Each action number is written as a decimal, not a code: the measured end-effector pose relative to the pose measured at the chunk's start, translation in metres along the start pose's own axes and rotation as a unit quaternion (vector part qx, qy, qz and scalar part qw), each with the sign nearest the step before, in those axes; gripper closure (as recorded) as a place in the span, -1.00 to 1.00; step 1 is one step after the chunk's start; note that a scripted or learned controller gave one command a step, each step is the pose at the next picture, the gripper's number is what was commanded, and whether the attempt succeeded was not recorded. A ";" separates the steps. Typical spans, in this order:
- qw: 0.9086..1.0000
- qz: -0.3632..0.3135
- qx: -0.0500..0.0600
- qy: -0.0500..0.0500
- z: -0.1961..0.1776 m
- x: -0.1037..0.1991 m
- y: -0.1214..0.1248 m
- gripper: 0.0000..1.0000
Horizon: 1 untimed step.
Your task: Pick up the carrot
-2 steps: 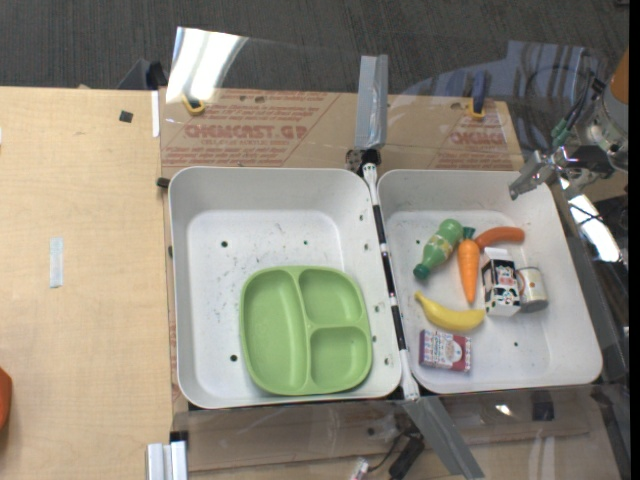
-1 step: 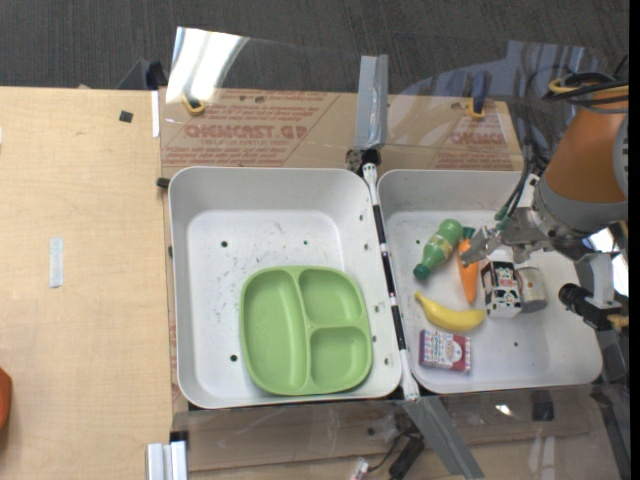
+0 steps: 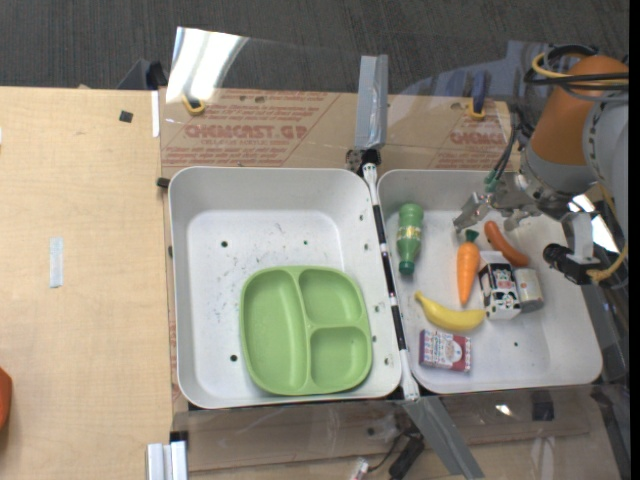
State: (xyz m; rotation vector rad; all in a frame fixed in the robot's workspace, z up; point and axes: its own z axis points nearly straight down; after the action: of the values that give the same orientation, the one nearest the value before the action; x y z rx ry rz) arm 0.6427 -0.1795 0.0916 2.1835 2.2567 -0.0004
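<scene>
Seen from above, two white bins sat side by side. The carrot [image 3: 467,269] lay untouched in the right bin [image 3: 560,363], between a green bottle [image 3: 408,236] and a small carton [image 3: 511,290], just above a banana [image 3: 449,314]. The gripper [image 3: 478,215] hovered just above the carrot's leafy end, fingers spread, holding nothing. The pickup appeared not yet begun; descent, closing and lifting remained.

tray [image 3: 305,330] in left bin [image 3: 200,228]; carrot [image 3: 467,271] in right bin [image 3: 560,353]
</scene>
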 end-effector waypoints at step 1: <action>1.000 -0.002 -0.001 -0.001 -0.010 0.000 0.001 1.00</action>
State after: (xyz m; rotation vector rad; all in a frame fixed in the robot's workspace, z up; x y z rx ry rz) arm 0.6433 -0.1795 0.1012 2.1780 2.2583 -0.0019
